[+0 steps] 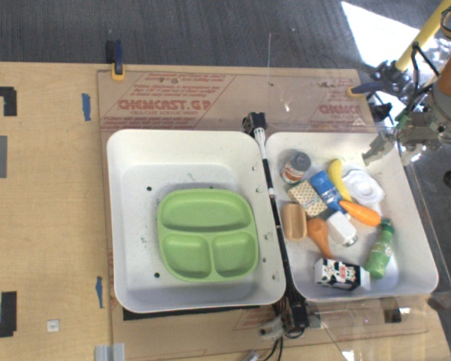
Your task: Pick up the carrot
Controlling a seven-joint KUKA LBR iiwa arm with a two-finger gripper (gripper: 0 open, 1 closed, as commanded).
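Lying in the right bin [413,201], the carrot [359,213] sits well below and left of the gripper [376,147], which hovers at the bin's upper right rim. Its long axis runs left-right, tilting slightly downward rightward. Whether the gripper is open cannot be told.

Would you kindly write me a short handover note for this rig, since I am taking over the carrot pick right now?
Tool: at the upper right corner of the right white bin, above its rim, nothing visibly held; I cannot tell whether it is open or shut.
Orange tapered carrot: lying in the right bin's clutter, between the yellow banana and the green bottle, against a white lump.
Another orange piece lies further left; don't confuse them.
Left bin holds the green divided plate.
Done: nothing yet. Left: reach, grasp and lift the carrot.
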